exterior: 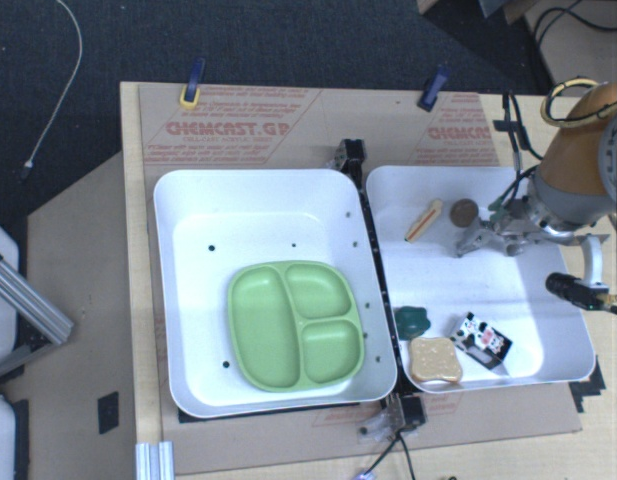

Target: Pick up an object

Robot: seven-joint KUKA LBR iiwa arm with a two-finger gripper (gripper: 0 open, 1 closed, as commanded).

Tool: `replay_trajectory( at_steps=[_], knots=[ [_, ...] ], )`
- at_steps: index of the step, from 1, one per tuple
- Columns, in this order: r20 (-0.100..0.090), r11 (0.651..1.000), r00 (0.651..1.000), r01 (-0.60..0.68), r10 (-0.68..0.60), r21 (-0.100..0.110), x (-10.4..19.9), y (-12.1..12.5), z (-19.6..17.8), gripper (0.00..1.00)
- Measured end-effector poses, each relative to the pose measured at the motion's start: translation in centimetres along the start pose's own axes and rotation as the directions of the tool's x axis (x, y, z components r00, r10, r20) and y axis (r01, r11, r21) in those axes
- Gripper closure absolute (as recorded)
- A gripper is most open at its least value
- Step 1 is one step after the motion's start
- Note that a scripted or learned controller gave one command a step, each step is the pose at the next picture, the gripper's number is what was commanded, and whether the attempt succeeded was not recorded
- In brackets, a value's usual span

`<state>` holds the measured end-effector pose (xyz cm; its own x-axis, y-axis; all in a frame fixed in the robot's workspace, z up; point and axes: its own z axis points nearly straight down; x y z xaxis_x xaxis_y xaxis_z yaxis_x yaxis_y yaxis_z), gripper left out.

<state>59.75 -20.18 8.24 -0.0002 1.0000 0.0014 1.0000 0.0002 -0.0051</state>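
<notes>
- Reaching in from the right, the grey arm point(578, 168) with its orange band hangs over the upper right part of the right bin point(518, 298).
- The tool point(475, 240) sits low in that bin, its metal fingers pointing left toward the bin's middle; how far apart they stand cannot be told from this angle, and nothing is seen between them.
- A small brown round object point(464, 211) lies just above the tool's tip, close to it, though contact cannot be judged.
- A tan stick-shaped object point(423, 220) lies tilted to the left of the round one, near the bin's upper left part.
- Along the right bin's lower edge lie a dark green piece point(412, 320), a beige bread-like object point(435, 360) just below it, and a black-and-white patterned object point(484, 341) to their right, all well apart from the tool.
- The left bin point(188, 268) holds a light green divided plate point(295, 324) with three compartments, lying flat in the bin's lower middle.
- Both bins rest side by side on the worktop point(138, 268), which is covered in printed brown board.
</notes>
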Motion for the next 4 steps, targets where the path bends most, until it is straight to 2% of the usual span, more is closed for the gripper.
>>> replay_trajectory(
  at_steps=[1,2,3,4],
  knots=[
    [0.002,1.0,1.0,0.0,0.0,-0.006,0.0,0.2,-1.3,1.0],
    [0.004,1.0,1.0,0.001,-0.001,-0.011,0.2,0.2,-5.7,1.0],
    [0.004,1.0,1.0,0.001,-0.001,-0.012,0.5,0.3,-12.1,1.0],
    [0.006,1.0,1.0,0.001,-0.001,-0.014,-0.3,0.6,-18.2,1.0]
  ],
)
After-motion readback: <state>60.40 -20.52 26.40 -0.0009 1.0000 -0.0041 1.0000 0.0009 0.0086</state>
